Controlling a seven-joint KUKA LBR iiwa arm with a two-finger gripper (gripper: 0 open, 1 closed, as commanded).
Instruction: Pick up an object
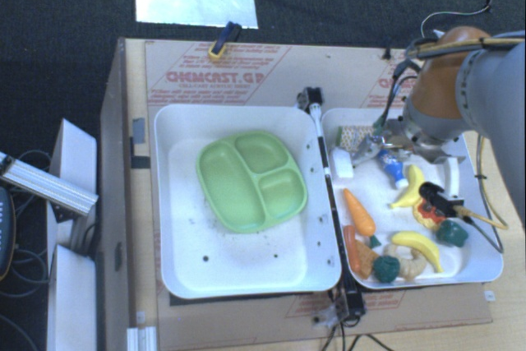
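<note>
Since the carrot point(358, 211) lies apart from the other toys in the right bin point(485, 263), it is judged light, stiff and smooth, best gripped across its middle. Whether the end effector point(380, 145) is open cannot be told.

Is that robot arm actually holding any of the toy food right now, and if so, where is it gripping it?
It cannot be told. The gripper hangs low over the far end of the right bin, near a blue object, but its tip is too blurred to judge.
</note>
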